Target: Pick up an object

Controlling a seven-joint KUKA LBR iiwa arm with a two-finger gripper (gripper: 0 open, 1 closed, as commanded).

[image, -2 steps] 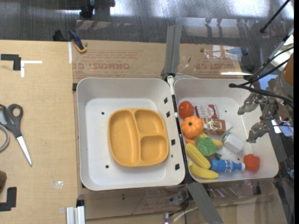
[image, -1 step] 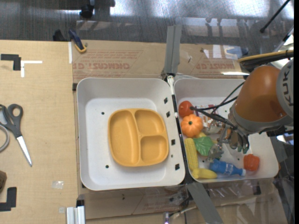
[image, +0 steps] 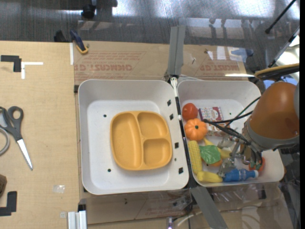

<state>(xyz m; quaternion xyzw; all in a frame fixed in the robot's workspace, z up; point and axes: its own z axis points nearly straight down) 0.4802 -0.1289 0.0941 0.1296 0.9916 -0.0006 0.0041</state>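
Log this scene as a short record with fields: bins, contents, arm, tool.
left bin: holds a yellow tray with three compartments
right bin: tomato, pumpkin, corn, green toy, banana, blue bottle, small box
arm: reaches in from the right, over the right bin
tool: low in the right bin, near the blue bottle; grip unclear
outside bins: scissors on the bench, at left

Right bin (image: 224, 90) crowded with toys, left bin (image: 95, 142) open around tray (image: 141, 140)
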